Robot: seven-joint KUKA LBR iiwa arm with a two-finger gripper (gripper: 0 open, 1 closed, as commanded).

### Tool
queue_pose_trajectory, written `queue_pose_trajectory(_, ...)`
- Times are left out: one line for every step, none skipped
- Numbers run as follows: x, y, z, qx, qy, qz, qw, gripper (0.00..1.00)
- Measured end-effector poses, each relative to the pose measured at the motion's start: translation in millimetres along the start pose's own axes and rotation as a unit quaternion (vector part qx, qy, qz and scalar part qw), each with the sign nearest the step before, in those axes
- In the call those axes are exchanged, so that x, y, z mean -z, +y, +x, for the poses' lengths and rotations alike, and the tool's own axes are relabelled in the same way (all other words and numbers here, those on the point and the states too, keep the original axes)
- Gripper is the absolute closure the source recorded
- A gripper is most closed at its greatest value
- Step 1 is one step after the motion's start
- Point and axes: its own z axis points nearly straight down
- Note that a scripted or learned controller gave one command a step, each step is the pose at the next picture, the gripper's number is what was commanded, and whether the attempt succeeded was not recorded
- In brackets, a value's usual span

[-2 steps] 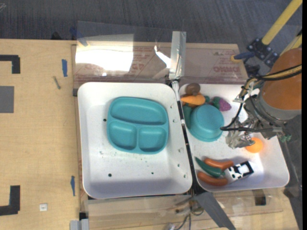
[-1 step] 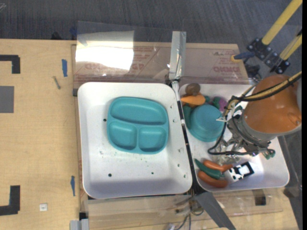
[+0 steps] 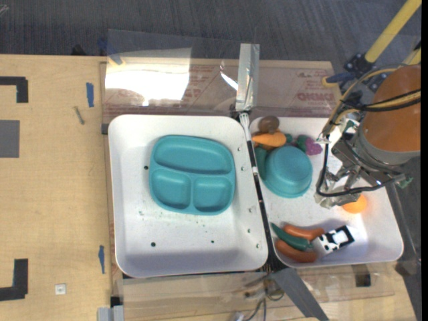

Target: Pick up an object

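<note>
The right bin point(image 3: 391, 243) is crowded: a teal bowl point(image 3: 289, 170) and toy foods point(image 3: 271, 138) block its far left, and more toys point(image 3: 304, 238) line its near edge. Open floor is left mid-bin between them. In the left bin point(image 3: 127, 179), room is found only around the teal divided plate point(image 3: 192, 173).

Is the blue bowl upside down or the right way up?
Upside down. The bowl in the right bin shows a smooth rounded top, no hollow.

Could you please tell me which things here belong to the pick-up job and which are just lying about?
In play: gripper, orange object beside it, right bin.

Lying about: teal bowl, teal divided tray, carrot, black-and-white toy, left bin.
</note>
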Motion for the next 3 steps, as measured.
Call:
queue_pose_trajectory(-80.0, 33.5, 5.7, 0.179, 0.000, 0.001, 0.9838, 1.00)
queue_pose_trajectory(-78.7, 49.6, 17.1, 0.289, -0.003, 0.005, 0.9573, 1.00)
queue_pose_trajectory(-80.3, 41.5, 6.8, 0.276, 0.002, -0.002, 0.9610, 1.00)
